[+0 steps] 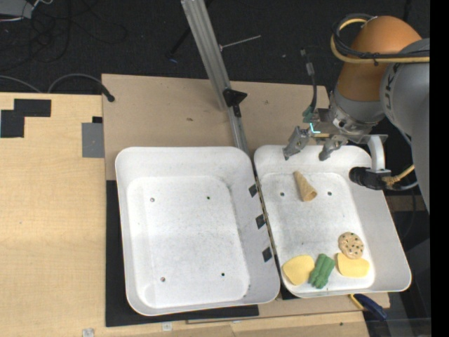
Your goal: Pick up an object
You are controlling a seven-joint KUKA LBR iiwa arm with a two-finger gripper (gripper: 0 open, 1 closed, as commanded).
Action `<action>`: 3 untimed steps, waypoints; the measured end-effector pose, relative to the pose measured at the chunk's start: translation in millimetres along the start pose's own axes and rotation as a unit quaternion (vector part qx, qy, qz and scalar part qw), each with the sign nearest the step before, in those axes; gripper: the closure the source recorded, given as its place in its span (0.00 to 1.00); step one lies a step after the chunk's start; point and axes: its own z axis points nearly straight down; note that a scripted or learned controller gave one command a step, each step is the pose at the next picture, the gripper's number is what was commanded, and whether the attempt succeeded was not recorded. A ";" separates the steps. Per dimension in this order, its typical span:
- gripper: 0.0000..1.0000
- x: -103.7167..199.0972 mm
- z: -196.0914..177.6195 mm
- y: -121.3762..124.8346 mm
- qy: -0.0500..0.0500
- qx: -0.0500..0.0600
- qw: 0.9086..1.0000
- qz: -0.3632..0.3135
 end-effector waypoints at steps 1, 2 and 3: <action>0.00 0.1 -3.1 1.0 -0.001 -0.002 1.000 -0.001; 0.00 2.6 61.8 -0.7 0.000 0.001 1.000 -0.001; 0.00 3.9 113.5 -0.4 -0.001 -0.003 1.000 -0.001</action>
